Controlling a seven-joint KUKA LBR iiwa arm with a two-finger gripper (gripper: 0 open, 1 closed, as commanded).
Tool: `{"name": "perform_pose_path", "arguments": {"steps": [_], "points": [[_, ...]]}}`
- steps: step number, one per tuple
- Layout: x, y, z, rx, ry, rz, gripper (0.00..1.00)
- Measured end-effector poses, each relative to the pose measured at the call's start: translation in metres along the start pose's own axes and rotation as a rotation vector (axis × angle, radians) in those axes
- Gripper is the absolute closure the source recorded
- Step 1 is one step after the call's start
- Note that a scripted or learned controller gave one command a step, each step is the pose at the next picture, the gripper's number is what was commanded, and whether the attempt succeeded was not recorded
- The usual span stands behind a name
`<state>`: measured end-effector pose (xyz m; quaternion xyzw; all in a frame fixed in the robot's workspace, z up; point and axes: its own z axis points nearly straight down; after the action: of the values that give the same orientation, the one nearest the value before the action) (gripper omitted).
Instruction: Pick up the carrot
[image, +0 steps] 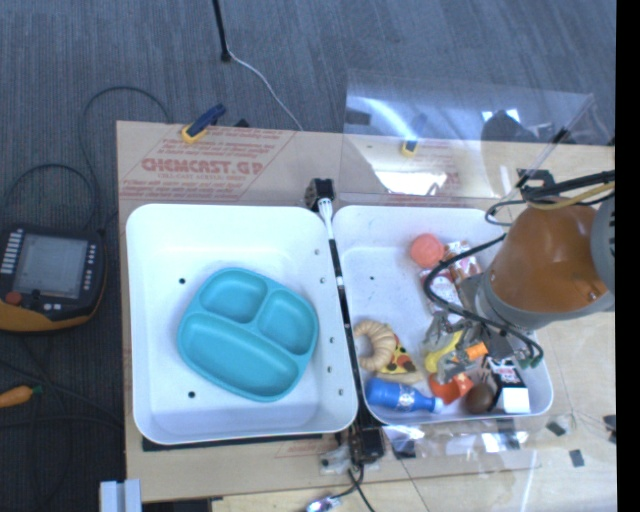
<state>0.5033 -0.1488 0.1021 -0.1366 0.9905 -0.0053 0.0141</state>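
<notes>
The carrot (453, 384) appears as a small orange piece in the near part of the right bin (380, 262), among other toys. A second orange bit (474, 352) lies just above it, and I cannot tell whether it belongs to the same piece. My gripper (452, 342) is lowered into this pile, directly over the yellow and orange items. The arm's orange band (545, 260) and its cables hide part of the pile. Nothing shows clearly as held.
Also in the right bin are a pink ball (427, 249), a tan ring-shaped pastry (378, 340), a blue bottle (399, 398), a brown item (480, 399) and a white block (516, 401). The left bin (160, 240) holds a blue divided plate (248, 332).
</notes>
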Motion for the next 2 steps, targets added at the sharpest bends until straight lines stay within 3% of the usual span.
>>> {"name": "perform_pose_path", "arguments": {"steps": [1, 2], "points": [[0.007, -0.027, 0.009, -0.014, 0.007, -0.109, 1.00], [-0.040, -0.072, 0.013, -0.015, 0.012, 0.010, 1.00]]}}
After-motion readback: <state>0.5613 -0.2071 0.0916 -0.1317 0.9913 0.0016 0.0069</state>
